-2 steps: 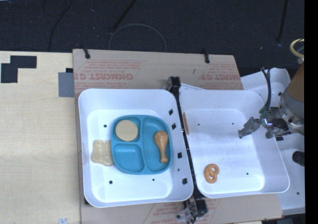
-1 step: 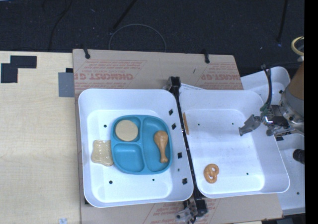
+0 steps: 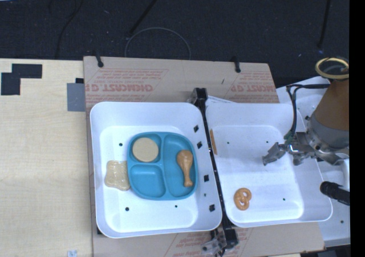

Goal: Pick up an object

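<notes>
Approach step: end effector [image 3: 272, 155] over right bin [image 3: 259, 136], finger state unclear, nothing held. Pretzel [image 3: 243, 198] nearer, slightly left. Next: shift toward pretzel, descend.

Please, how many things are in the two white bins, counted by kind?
Blue divided tray: 1
Toy foods: 4 (round cookie, drumstick, toast-like piece, pretzel)
Total: 5

Arm [image 3: 333, 107] cut off at right edge
</notes>
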Tool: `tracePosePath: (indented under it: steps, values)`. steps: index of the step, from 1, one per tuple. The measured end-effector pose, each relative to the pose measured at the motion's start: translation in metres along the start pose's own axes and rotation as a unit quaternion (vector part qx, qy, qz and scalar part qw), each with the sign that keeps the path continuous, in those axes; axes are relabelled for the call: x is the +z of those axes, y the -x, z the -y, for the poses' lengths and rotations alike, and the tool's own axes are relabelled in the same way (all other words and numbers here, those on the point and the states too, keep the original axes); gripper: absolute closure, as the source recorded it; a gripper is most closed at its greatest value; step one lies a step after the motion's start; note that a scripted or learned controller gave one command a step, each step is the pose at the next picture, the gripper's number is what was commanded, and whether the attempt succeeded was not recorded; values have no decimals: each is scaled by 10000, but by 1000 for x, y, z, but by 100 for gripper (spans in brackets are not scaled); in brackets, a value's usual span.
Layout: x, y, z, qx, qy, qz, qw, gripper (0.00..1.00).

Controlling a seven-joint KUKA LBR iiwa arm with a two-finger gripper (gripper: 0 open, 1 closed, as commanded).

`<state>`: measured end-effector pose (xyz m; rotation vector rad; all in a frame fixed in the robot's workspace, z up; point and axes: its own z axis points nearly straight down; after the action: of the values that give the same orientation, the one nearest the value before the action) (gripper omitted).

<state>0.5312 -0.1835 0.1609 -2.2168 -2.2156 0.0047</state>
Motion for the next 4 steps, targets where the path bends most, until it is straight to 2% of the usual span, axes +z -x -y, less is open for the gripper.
tracePosePath:
  steps: [1,2,3,4]
  values:
    - [53,9,4,0,-1,3,10000,0]
    - [74,8,4,3,17,8,10000,0]
    - [62,9,3,19,34,13,10000,100]
    - [-1,8,3,-9,46,17,10000,100]
